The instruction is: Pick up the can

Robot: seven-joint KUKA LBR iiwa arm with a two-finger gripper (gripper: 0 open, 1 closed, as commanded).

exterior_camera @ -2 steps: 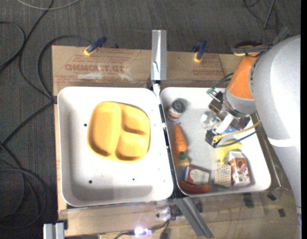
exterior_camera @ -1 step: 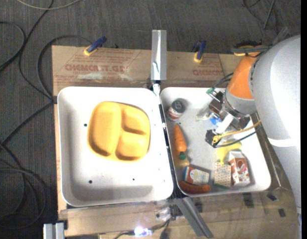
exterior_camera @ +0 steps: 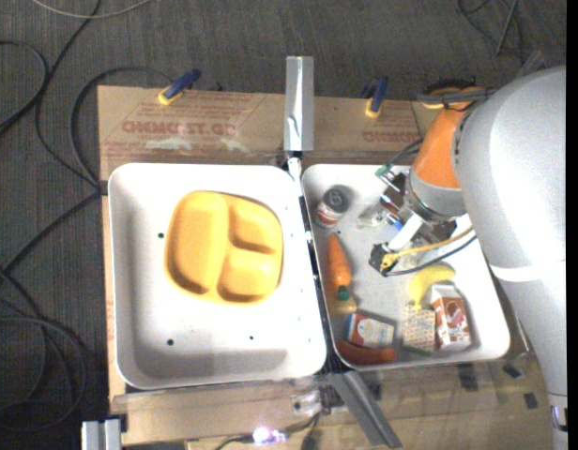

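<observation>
Small grey-topped, red-labelled metal can [exterior_camera: 333, 204] stands upright | near, view-left of two-finger gripper [exterior_camera: 390, 216], apart | grasp state: cannot tell

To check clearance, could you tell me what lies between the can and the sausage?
The camera view shows a carrot, then a small box, between can and sausage.

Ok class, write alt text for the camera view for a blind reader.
A grey robot arm with an orange band reaches into the right shallow white bin, apart from a small grey-topped can there. An orange carrot and cartons share that bin; the left white bin holds a yellow compartment tray.
</observation>
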